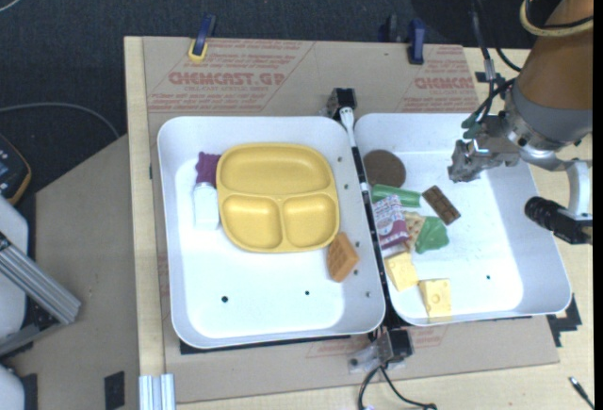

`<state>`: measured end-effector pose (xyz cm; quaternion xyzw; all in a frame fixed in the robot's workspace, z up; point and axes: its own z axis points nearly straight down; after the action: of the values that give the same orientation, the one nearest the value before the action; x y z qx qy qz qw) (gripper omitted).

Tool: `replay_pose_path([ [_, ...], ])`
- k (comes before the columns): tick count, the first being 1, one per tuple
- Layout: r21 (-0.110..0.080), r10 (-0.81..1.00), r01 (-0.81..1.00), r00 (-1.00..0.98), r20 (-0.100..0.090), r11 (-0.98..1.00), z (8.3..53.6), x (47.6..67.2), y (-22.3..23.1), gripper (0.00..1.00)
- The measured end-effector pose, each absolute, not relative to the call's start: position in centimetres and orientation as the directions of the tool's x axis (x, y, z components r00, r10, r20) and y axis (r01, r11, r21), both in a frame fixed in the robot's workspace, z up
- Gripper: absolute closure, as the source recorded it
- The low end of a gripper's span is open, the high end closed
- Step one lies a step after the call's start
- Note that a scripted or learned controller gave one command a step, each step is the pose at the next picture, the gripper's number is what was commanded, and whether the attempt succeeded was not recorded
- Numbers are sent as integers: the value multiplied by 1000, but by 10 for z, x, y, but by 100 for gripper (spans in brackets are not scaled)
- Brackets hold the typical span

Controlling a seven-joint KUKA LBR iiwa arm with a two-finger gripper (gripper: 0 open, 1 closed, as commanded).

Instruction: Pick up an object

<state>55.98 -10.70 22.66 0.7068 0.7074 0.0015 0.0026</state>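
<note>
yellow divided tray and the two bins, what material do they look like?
Yellow divided tray: likely moulded plastic, matte, with soft rounded compartment edges. Left bin and right bin: probably thin formed plastic, smooth white with a slight sheen and rolled rims.

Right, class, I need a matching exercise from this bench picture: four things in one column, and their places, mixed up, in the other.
Things:
1. yellow divided tray
2. brown round disc
3. purple item
4. yellow cheese-like block

Places:
A. right bin, near its front edge
B. left bin, left of the tray
C. right bin, upper left part
D. left bin, middle

Pairs: 1-D, 2-C, 3-B, 4-A
</note>
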Motion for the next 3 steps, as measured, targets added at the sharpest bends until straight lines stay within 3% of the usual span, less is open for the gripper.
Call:
replay_pose_path([
  [1, -5, 1000, 1000, -3, 3, 3, 215, 530, -65, 100],
  [2, -4, 1000, 1000, -4, 3, 4, 233, 494, -22, 100],
  [3, -5, 1000, 1000, -1, 1, 1, 216, 492, -12, 100],
])
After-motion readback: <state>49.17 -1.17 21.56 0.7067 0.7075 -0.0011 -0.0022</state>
